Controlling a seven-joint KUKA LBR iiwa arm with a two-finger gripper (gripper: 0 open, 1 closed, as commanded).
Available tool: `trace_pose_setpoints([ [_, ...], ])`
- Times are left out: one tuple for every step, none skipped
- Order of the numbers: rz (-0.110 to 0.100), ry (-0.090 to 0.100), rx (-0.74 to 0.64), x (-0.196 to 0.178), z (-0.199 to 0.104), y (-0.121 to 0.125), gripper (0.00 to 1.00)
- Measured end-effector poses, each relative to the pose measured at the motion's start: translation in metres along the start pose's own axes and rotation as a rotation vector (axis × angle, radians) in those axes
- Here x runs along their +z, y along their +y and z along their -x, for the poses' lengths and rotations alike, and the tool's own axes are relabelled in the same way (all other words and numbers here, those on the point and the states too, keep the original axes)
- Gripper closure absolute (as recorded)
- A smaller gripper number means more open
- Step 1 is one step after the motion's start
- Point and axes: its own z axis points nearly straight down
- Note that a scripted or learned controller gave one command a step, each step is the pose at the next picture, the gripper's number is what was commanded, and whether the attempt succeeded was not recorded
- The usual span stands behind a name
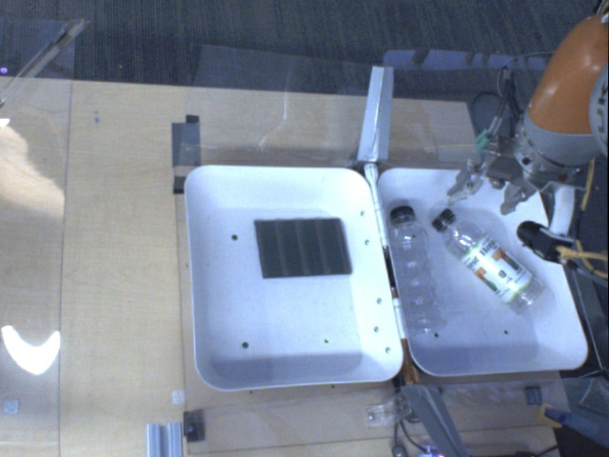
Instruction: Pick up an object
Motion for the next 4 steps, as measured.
trace_pose_setpoints([
  [0.005,0.0,0.0,0.133,0.038,0.025,0.0],
  [0.007,-0.001,-0.481,0.132,0.062,0.036,0.0],
  [0.006,-0.001,-0.742,0.085,0.043,0.029,0.0],
  [0.003,0.0,-0.797,0.128,0.032,0.023,0.0],
])
